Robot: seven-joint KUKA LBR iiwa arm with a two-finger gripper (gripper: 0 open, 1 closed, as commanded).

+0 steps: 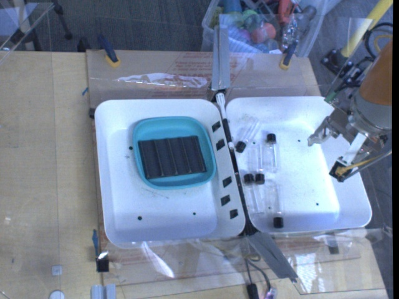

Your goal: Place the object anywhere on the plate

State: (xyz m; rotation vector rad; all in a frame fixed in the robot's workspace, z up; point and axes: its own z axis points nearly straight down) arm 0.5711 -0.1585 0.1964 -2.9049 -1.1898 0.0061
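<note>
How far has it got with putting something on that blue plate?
Nothing looks done yet: the plate in the left bin carries only its dark ribbed insert. The clear vials lie in the right bin. The gripper hangs over that bin's right side. Picking and placing remain.

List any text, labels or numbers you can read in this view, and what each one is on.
None is readable.
The clear tape on the cardboard behind the bins carries faint reddish print, too blurred to read.
The teal plate and the clear vials show no lettering.
</note>
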